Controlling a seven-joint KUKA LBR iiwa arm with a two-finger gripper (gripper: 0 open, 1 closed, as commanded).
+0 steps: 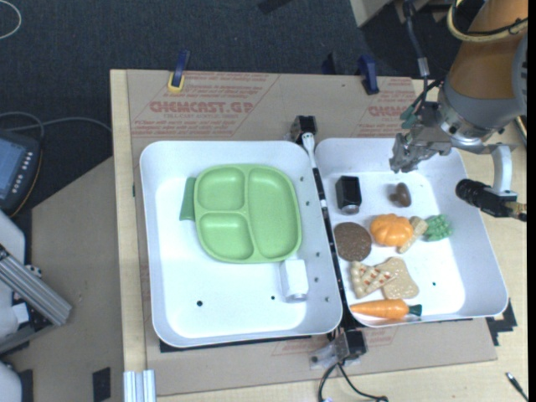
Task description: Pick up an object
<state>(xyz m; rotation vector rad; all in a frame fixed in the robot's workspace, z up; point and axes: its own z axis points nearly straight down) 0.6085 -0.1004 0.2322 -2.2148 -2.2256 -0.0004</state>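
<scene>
A robotics lab or test workspace, seen from above. A bench topped with a brown protective sheet (pixel 251 99) printed with a maker's name is held by blue and yellow clamps (pixel 177 72) at its far edge. Two shallow white bins (pixel 159 249) sit side by side on it, holding toy food and a green divided plate (pixel 248 213). Dark carpet (pixel 126 15) lies beyond, with loose cables, and aluminium framing (pixel 33 287) stands at the left. An industrial robot arm (pixel 486 48) reaches in from the right.
</scene>
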